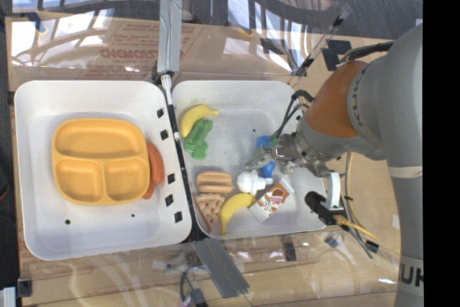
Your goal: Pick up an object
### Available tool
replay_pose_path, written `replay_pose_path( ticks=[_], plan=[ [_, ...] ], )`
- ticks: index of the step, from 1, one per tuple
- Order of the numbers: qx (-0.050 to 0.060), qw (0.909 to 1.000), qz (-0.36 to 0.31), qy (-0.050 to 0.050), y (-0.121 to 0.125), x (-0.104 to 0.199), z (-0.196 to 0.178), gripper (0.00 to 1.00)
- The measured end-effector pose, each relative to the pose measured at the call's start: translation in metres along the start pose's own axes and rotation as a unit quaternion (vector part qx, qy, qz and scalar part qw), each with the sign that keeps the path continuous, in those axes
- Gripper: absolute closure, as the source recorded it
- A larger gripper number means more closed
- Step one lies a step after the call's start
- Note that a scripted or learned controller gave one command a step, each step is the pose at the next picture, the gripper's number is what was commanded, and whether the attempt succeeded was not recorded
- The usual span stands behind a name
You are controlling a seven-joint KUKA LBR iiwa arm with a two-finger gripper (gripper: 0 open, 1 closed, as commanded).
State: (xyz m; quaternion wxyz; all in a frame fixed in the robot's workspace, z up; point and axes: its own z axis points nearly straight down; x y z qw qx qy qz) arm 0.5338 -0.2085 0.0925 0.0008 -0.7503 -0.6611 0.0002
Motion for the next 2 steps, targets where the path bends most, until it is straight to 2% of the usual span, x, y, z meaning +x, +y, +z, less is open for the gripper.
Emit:
replay_pose_path(
  ticks=[1, 2],
  plan=[
    [0.001, 1.0, -0.002, 0.0, 0.0, 0.0, -0.01, 1.0],
    [-0.004, 0.9996, -0.028, 0.0, 0.025, 0.055, -0.116, 1.0]
  ],
)
